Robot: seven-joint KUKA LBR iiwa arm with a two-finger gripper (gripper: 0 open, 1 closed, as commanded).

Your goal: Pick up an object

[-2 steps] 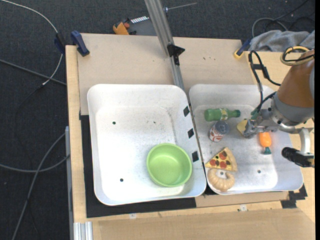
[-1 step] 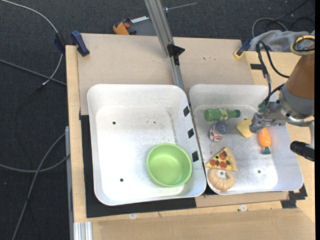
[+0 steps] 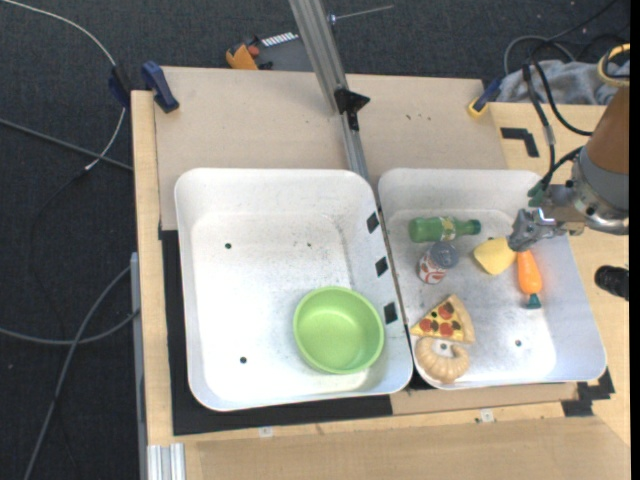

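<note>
The right bin (image 3: pixel 560 353) holds a green bottle (image 3: pixel 443 229), a small grey and red can (image 3: pixel 436 263), a yellow wedge (image 3: pixel 493 256), an orange carrot (image 3: pixel 528 276), a pizza slice (image 3: pixel 444 322) and a beige donut (image 3: pixel 442 360). My gripper (image 3: pixel 524 232) hangs at the right bin's upper right, just above the carrot's top end and right of the yellow wedge. Nothing shows between its fingers. The left bin (image 3: pixel 260 268) holds a green bowl (image 3: pixel 338 329).
A metal pole (image 3: pixel 325 58) slants down from the top to the gap between the bins. Blue clamps (image 3: pixel 158 85) sit at the board's back corners. Cables (image 3: pixel 545 63) lie at the upper right behind the arm.
</note>
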